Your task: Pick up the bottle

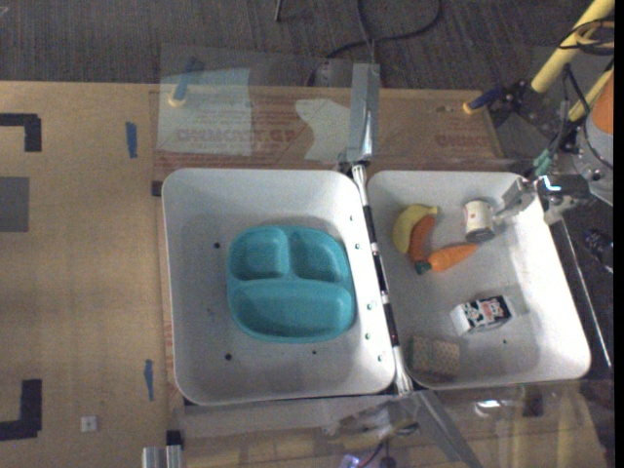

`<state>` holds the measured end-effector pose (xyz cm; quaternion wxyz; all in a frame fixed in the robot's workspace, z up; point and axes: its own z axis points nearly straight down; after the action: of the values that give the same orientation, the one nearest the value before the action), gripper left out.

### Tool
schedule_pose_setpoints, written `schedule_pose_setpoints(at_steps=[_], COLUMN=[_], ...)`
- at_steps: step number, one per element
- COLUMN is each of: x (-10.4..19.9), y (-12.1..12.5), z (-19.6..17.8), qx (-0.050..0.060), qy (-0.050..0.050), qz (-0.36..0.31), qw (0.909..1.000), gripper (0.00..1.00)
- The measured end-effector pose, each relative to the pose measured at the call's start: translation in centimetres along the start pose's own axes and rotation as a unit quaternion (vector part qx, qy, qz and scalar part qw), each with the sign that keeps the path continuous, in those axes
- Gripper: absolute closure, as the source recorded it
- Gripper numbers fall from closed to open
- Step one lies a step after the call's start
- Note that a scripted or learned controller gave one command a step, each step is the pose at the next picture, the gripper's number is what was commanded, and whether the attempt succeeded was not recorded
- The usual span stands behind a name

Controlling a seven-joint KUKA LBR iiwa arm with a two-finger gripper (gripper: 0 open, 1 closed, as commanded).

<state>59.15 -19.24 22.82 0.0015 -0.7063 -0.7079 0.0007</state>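
One bottle [479, 218], one banana [409, 224], one carrot [450, 257]

The bottle [479, 218] is lying in the right bin [556, 291], up near its far edge and towards the far right corner. It is small and whitish with a reddish band, resting on its side with a round end facing the camera. It is sitting just beyond the orange carrot [448, 257] and to the right of the banana [412, 226].
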Motion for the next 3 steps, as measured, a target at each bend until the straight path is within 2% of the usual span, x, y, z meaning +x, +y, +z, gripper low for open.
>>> schedule_pose_setpoints(at_steps=[1, 2, 3], x=[-3.2, -3.3, -3.4], y=[-3.0, -1.8, -1.7], z=[7.0, 6.9, 5.9], qx=[-0.001, -0.003, -0.005], qy=[0.000, -0.002, -0.003], qz=[-0.304, -0.336, -0.335], qw=[0.9528, 0.9418, 0.9423], gripper=[0.00, 0.00, 1.00])
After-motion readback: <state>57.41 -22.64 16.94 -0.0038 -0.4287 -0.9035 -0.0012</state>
